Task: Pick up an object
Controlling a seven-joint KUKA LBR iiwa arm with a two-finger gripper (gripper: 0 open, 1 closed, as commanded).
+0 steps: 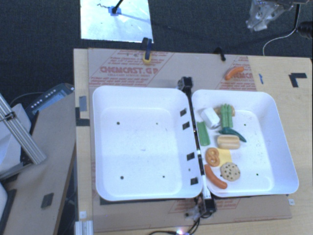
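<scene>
The right bin (279,131) holds several toy foods along its left side. Among them are a white cylinder (211,116), a green asparagus bundle (226,115), a flat green bar (203,133), a dark green pepper (234,132), a bread roll (228,141), a pretzel (212,156), a yellow cheese slice (225,154), a cookie (230,171) and an orange sausage (215,176). My gripper (257,18) hangs at the top right, well beyond the bench's far edge and far from the bins. Nothing can be seen held in it.
The left bin (142,146) lies beside the right one, joined by a black-clipped divider (193,136). Another orange sausage (234,73) lies on the cardboard behind the right bin. A yellow clamp (146,58) sits at the cardboard's far edge. A side table (39,146) stands left.
</scene>
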